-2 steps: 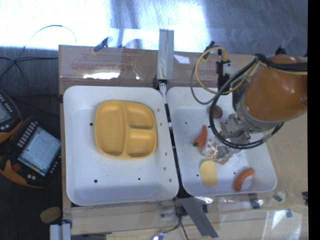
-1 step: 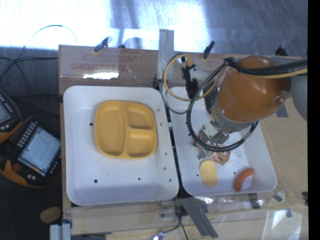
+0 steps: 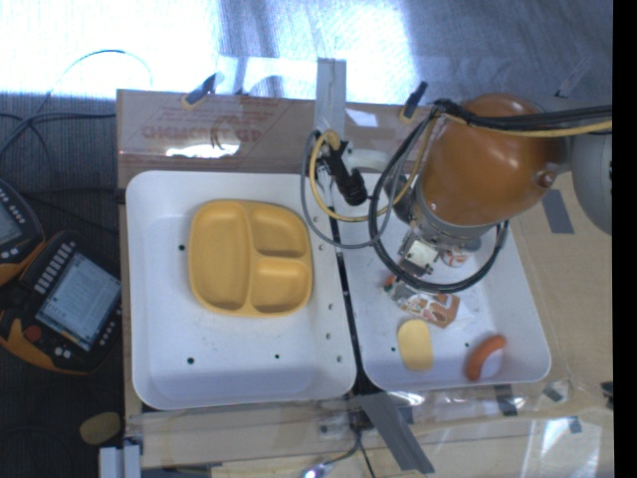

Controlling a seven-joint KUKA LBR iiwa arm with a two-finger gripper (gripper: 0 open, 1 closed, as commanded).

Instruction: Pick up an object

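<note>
Arm (image 3: 597, 172): grey casing.
Wrist band (image 3: 483, 157): a rounded orange dome with one small bolt.
Cables (image 3: 373, 202): black loops, with a yellow strand beside them.

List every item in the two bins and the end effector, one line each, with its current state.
yellow divided tray: lying flat in the left bin, right side up, compartments bare.
pale yellow piece: resting on the right bin's floor, near its front.
orange piece: lying in the right bin's front corner.
crumpled wrapper: lying on the right bin's floor under the arm.
end effector: low over the right bin, above the wrapper.
</note>
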